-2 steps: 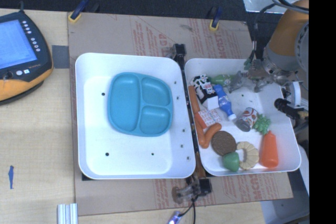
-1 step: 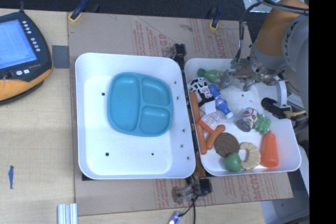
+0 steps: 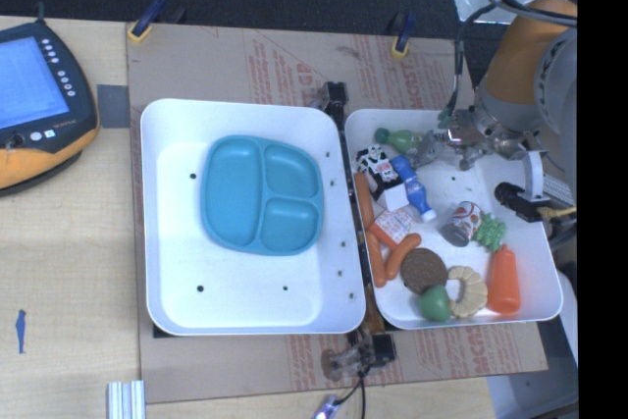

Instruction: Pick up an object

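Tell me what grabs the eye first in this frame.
The blue divided plate lies alone in the left bin, bright against the white. The right bin holds a jumble of toy food, with an orange carrot near its right wall. The arm reaches in over that bin's far right corner.

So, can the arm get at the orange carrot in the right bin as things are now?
Probably yes. The orange carrot lies at the near right corner of the right bin with nothing on top of it. The tool is over the same bin's far side. The bin wall beside it could hinder a grasp.
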`<state>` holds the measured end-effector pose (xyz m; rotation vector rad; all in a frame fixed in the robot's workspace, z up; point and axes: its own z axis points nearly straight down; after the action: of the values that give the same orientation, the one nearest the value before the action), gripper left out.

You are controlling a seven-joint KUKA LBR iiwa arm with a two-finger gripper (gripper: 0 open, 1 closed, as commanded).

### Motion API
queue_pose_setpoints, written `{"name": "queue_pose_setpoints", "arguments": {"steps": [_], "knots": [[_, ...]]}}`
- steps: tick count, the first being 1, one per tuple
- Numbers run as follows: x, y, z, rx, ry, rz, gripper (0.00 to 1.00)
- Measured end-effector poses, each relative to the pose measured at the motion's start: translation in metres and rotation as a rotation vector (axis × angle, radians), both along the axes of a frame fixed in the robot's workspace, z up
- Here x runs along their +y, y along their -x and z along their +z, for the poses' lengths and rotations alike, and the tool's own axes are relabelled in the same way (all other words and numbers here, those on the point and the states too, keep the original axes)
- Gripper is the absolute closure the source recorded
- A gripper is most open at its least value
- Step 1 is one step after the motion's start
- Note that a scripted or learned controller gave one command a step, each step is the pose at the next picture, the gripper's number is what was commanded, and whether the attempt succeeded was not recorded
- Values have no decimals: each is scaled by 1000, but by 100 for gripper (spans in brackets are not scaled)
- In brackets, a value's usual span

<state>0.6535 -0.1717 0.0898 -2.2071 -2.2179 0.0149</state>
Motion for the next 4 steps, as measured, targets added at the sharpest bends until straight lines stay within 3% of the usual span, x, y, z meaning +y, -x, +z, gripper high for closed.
{"name": "queue_pose_setpoints", "arguments": {"steps": [1, 2, 4], "knots": [[-41, -1, 1, -4, 1, -2, 0], [16, -3, 2, -10, 3, 1, 0], [-36, -3, 2, -14, 3, -2, 0]]}}
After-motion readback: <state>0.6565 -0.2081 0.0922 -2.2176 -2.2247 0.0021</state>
